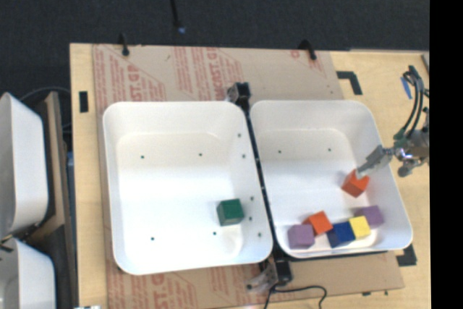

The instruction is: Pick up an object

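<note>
The grey two-finger gripper [364, 171] reaches in over the right rim of the right white bin [311, 112], its tip touching or just above the top of a small red-orange block [354, 184]. The block sits near the bin's right wall, a little below the middle, tilted so one corner points down. Whether it sits between the fingers or only under them cannot be told, nor whether the pincer is released or clenched. The block lies at the tip itself, toward the bin's centre and front from the wrist.

Along the front edge of the same bin lie an orange cube [319, 221], a purple cube [301, 235], a blue cube [339, 234], a yellow cube [359, 227] and a second purple cube [372, 215], close together but apart from the red-orange block. Open floor lies toward the bin's back and left.

A dark green cube [230, 211] rests alone near the front right corner of the left white bin [145, 119].
</note>
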Robot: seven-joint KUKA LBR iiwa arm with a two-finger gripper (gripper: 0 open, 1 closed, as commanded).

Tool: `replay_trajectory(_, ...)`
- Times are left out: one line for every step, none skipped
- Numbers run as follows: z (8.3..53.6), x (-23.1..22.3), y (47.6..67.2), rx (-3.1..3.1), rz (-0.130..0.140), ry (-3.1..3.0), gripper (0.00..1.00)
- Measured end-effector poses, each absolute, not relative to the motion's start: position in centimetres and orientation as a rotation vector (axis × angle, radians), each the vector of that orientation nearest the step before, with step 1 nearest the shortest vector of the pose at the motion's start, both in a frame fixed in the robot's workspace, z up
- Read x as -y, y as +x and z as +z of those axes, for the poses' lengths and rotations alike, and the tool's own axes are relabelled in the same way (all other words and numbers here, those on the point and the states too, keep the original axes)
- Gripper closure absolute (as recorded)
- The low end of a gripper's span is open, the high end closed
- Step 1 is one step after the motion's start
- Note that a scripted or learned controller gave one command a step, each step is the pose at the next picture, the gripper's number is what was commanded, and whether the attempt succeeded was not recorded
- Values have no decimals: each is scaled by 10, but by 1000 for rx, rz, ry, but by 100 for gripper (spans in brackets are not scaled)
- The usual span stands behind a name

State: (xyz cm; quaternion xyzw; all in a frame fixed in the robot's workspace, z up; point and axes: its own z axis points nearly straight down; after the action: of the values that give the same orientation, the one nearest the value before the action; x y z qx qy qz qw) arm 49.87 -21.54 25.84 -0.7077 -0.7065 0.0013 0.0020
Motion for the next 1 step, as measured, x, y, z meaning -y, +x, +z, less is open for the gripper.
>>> replay_trajectory(261, 215, 500, 2222, -1, -2223, 0)
